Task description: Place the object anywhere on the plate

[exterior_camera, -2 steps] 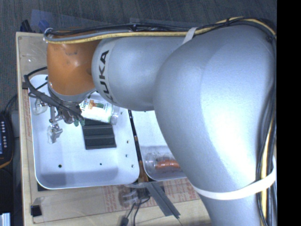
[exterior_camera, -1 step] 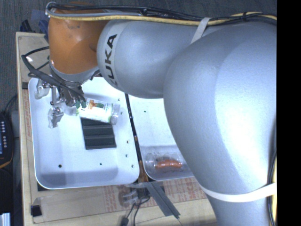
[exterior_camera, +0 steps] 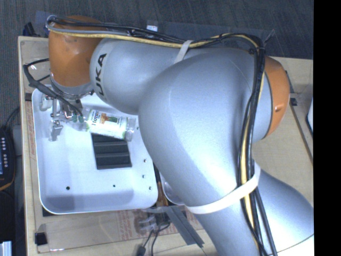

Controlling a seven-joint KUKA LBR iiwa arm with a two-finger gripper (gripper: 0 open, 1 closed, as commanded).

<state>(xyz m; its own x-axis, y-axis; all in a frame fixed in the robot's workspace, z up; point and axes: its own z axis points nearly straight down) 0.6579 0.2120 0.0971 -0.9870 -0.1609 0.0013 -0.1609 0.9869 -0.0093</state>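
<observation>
Gripper (exterior_camera: 57,122) at upper left of the left white bin (exterior_camera: 85,196), hanging below the orange wrist band (exterior_camera: 69,49) — metal fingers (exterior_camera: 54,128) pointing down toward the bin floor, slightly parted, nothing visible between them. Cannot tell whether the fingertips touch the floor. Just beside the gripper, toward the right, a small clear bottle (exterior_camera: 108,124) with a white label and a green cap, lying on its side on the bin floor, cap end toward the arm's body. Looks close to the fingers but apart from them, not held. Directly below the bottle, a flat dark ribbed rectangular pad (exterior_camera: 112,151), lying flat on the bin floor, its upper edge touching or nearly touching the bottle. Bulky grey arm (exterior_camera: 213,121) sweeping in from the right, covering most of the bench and hiding nearly all of the right-hand bin — black and yellow cables (exterior_camera: 250,116) strapped along it with white ties. Small dark holes dotting the lower bin floor. Wooden bench edge (exterior_camera: 96,225) showing beneath the bin.
</observation>
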